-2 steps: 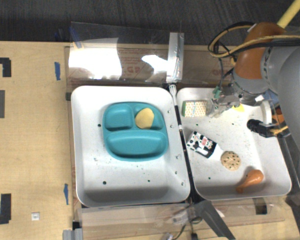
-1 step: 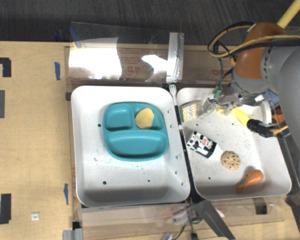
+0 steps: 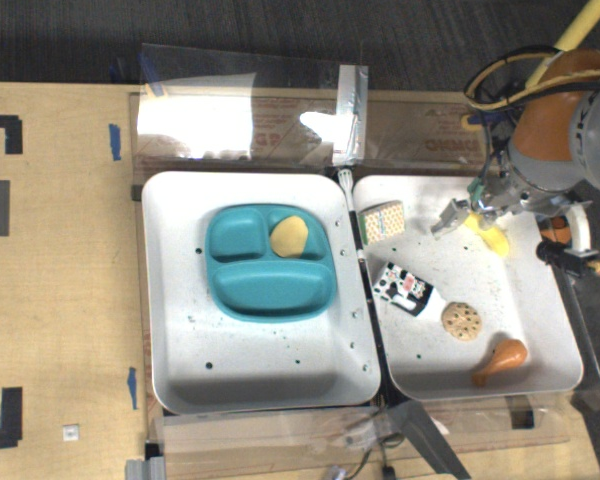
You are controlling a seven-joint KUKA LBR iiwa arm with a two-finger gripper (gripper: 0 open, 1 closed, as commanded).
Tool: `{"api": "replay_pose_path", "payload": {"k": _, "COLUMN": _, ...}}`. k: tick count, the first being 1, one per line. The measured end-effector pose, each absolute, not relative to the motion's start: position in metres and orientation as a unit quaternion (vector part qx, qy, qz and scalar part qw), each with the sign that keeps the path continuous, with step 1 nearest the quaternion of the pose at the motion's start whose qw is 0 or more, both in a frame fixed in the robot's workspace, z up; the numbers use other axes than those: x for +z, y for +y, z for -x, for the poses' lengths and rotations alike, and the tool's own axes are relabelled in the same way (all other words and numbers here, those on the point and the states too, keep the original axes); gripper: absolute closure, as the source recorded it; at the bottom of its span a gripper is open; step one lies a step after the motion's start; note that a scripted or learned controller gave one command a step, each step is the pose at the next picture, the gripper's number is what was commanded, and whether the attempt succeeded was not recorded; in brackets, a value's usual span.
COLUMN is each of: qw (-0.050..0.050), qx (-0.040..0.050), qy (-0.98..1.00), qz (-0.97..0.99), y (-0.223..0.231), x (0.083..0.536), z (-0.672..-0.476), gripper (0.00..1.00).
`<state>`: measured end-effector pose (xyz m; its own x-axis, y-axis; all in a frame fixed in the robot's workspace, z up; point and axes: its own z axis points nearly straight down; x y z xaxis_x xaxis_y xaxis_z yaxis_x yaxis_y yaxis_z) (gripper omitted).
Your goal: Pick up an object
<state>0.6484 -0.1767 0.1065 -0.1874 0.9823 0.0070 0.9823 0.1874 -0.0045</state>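
Observation:
My gripper (image 3: pixel 467 213) hangs low over the upper right part of the right bin (image 3: pixel 540 368). A small yellow object (image 3: pixel 491 235) lies just beside it, to its lower right, partly covered by the wrist. Also in this bin are a pale patterned box (image 3: pixel 383 221) at the upper left, a black-and-white packet (image 3: pixel 402 289), a round cookie (image 3: pixel 461 320) and an orange pear-shaped piece (image 3: pixel 501 357) near the front wall. Whether anything is held cannot be made out.
The left bin (image 3: pixel 180 358) holds a teal divided plate (image 3: pixel 270 293) with a yellow-tan round item (image 3: pixel 289 236) in its upper right compartment. A clear plastic sheet (image 3: pixel 250 118) lies behind the bins. Cables (image 3: pixel 500 78) loop above the arm.

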Motion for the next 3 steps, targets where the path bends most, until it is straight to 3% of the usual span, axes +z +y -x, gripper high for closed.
{"api": "replay_pose_path", "payload": {"k": 1, "qw": -0.008, "qx": -0.0103, "qy": -0.796, "qz": 0.605, "y": -0.211, "x": 0.1, "z": -0.641, "gripper": 0.0}}
{"api": "replay_pose_path", "payload": {"k": 2, "qw": -0.007, "qx": -0.0041, "qy": -0.769, "qz": 0.639, "y": -0.16, "x": 0.093, "z": -0.652, "gripper": 0.0}}
{"api": "replay_pose_path", "payload": {"k": 3, "qw": 0.0, "qx": -0.0007, "qy": -0.719, "qz": 0.695, "y": -0.156, "x": 0.086, "z": -0.603, "gripper": 0.0}}
